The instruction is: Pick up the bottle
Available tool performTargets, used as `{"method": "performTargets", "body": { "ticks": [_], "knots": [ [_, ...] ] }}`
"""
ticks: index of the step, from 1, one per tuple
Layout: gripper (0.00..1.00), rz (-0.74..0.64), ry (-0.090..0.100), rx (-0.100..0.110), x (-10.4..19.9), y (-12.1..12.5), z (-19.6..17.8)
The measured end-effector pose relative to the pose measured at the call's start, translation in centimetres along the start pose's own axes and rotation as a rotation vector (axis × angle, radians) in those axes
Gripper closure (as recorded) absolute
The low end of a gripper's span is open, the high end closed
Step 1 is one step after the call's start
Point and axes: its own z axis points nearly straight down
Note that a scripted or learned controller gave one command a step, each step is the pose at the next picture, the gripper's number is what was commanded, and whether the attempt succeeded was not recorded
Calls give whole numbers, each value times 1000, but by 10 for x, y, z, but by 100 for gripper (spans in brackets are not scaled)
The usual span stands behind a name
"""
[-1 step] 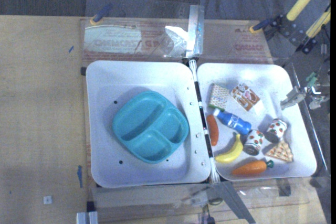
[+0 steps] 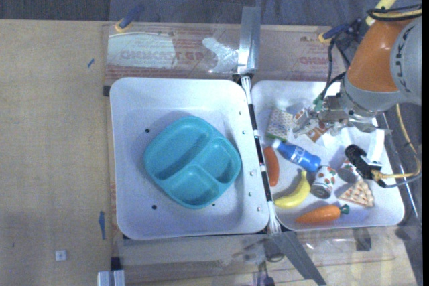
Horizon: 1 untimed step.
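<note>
Two white bins: left bin [image 2: 127,144] holds one teal tray [image 2: 192,161]; right bin [image 2: 395,207] holds one blue bottle [image 2: 299,155], one banana [image 2: 295,193], one carrot [image 2: 323,213]. Gripper [image 2: 320,118] hovers near the bottle, possibly empty; jaw opening unclear.

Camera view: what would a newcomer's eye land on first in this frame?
Probably the turquoise divided plate, lying alone in the left bin. Next comes the crowded right bin: a blue bottle lying on its side near the middle, with a banana and a carrot towards the near edge. The arm's orange band stands out above that bin's far right corner.
</note>
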Motion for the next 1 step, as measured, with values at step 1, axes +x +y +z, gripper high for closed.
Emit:
{"method": "performTargets", "body": {
  "ticks": [1],
  "knots": [
    [0, 138, 0, -5, 30, -64, 41]
  ]
}}
